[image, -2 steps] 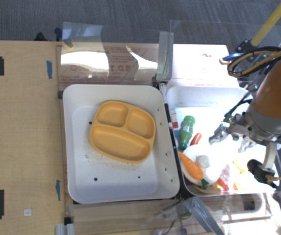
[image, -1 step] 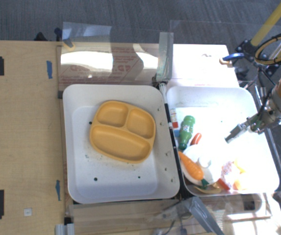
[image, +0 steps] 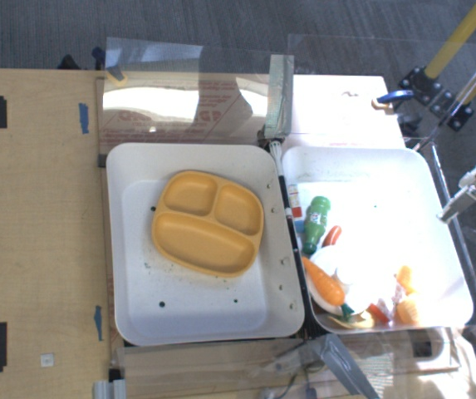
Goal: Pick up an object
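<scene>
Green bottle (image: 315, 223) lies apart from the clutter, so aim there; I cannot tell the end effector's state.

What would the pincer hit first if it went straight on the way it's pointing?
Likely the right bin: the pincer slants down-left by its right rim, with bare white floor beyond. Depth is unclear from this single view, so it may sit well above.
</scene>
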Tool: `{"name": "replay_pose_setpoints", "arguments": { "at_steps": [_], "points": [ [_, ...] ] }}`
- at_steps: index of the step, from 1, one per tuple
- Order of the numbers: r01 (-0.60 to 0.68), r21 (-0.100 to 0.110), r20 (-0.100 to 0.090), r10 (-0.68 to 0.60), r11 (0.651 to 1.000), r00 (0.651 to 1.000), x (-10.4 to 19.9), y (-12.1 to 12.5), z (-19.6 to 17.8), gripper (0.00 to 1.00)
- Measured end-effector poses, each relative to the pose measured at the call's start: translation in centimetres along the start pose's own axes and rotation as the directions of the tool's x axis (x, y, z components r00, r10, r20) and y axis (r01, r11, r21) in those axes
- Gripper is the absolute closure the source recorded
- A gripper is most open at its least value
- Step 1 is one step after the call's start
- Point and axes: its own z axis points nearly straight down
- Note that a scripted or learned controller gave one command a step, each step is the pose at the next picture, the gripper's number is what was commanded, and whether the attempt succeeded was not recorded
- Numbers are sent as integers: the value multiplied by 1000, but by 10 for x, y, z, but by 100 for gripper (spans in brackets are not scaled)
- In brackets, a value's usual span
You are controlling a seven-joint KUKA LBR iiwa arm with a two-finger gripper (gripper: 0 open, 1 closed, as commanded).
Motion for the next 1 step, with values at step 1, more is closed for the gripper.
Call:
{"name": "replay_pose_setpoints", "arguments": {
  "at_steps": [1],
  "points": [
    [-181,-7,8,181,984,983,41,-24,186,0]
  ]
}}
